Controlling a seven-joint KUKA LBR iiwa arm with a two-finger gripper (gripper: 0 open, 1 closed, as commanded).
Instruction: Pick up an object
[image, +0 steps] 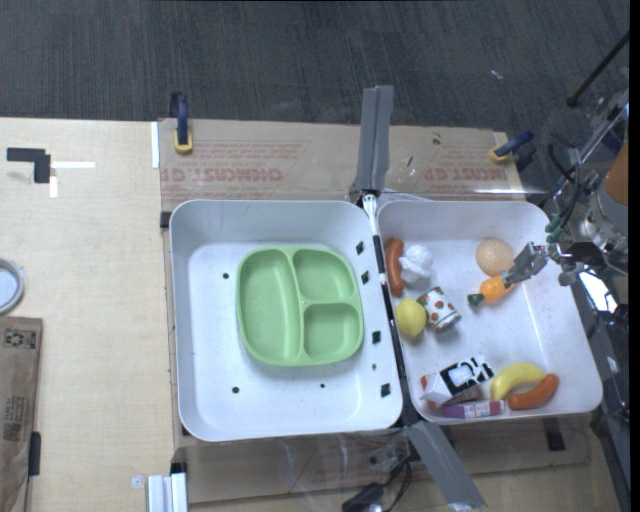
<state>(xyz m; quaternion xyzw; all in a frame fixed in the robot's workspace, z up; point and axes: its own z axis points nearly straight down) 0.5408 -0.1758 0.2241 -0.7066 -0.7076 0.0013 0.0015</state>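
The right bin (560, 330) holds several toy foods. A small orange carrot-like piece (489, 291) lies near its upper right, just below a beige ball (493, 256). My gripper (521, 267) reaches in from the right and hangs low right beside the orange piece, its tip at that piece's upper right end. I cannot tell whether it touches or holds the piece. Further left lie a red sausage (395, 265), a white crumpled piece (416, 262), a yellow lemon (411, 318) and a small patterned cup (440, 308).
Along the right bin's front edge sit a black-and-white box (463, 375), a banana (520, 378), a second red sausage (533, 394) and a purple item (470, 409). The left bin (200, 380) holds a green divided plate (300, 305).
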